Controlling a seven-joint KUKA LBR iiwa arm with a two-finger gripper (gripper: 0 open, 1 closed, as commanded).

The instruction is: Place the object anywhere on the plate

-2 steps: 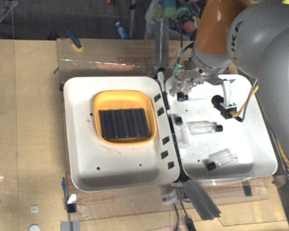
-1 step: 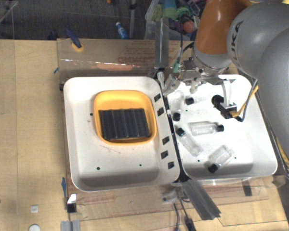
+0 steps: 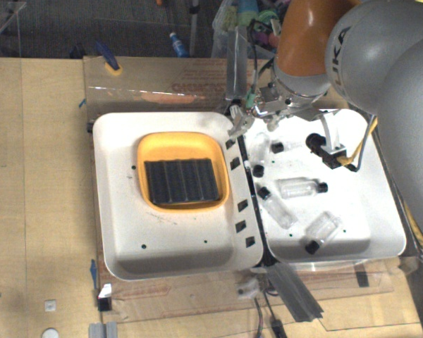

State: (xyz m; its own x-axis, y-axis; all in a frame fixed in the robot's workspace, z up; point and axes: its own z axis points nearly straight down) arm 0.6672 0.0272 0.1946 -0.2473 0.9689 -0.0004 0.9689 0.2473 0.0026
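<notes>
A yellow plate lies in the left bin. A black ribbed rectangular object rests flat on it and covers most of its middle. My gripper hangs at the far end of the divider between the two bins, above the right bin's back left corner. It is up and to the right of the plate, apart from the black object. I see nothing held in it.
The right bin holds clear plastic bottles with black caps: one in the middle, one near the front, one by the divider. Small black pieces lie further back. Black clips line the divider.
</notes>
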